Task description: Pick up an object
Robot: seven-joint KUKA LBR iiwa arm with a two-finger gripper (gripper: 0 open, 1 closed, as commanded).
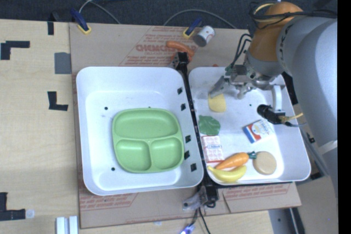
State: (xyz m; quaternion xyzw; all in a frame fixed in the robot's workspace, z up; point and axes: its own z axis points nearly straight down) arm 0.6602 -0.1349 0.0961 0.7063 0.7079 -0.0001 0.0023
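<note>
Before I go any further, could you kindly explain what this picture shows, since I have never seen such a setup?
This is one camera fixed above a bench, looking down at a slant. The grey and orange machine on the right is a robot arm, and its gripper reaches down into the right bin. A pale yellow piece lies just under the gripper; I cannot tell whether it is gripped. That bin also holds a green piece, a small packet, a carrot, a banana, a round tan piece and a small carton. The left bin holds a green tray with three compartments. The job is to pick up an object.
</note>
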